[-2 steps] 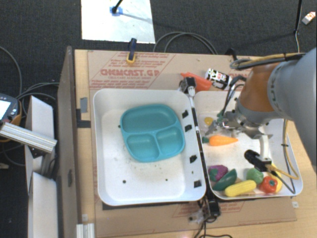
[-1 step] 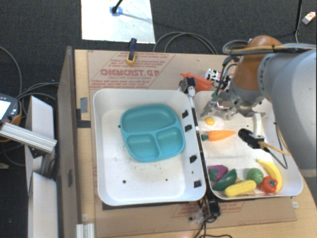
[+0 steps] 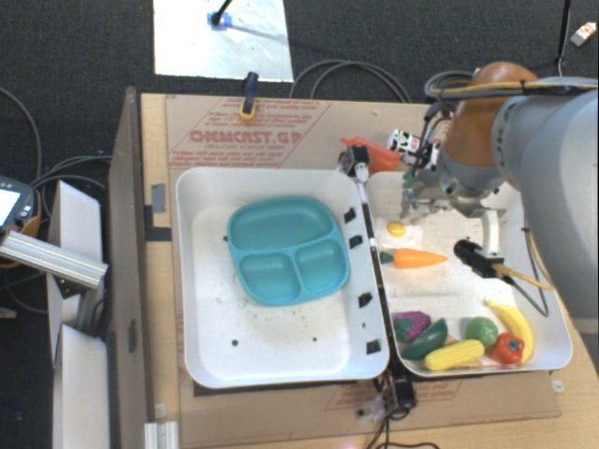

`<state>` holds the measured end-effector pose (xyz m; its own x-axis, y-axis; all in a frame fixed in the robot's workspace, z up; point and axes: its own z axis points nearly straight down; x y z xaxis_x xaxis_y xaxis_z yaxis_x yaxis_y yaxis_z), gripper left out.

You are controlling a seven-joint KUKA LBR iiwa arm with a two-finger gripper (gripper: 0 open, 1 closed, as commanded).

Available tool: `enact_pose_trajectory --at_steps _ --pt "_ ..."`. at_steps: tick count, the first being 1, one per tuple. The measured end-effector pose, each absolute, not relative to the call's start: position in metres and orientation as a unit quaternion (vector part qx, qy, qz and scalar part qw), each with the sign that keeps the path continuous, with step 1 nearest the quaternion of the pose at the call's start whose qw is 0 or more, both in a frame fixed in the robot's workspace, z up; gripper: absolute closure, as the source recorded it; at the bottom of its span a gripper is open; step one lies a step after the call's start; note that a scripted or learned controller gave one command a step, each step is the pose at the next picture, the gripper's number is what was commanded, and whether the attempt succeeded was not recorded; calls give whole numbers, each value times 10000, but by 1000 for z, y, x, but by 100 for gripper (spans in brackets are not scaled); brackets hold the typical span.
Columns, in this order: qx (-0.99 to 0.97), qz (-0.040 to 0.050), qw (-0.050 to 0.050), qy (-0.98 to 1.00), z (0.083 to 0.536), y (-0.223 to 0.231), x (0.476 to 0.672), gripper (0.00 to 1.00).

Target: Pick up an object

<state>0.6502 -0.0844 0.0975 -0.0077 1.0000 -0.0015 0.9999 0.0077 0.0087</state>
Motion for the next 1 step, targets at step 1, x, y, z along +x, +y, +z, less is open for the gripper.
enact_pose_trajectory --at_steps 1 --pt "7080 7 24 7062 178 -140 617 100"
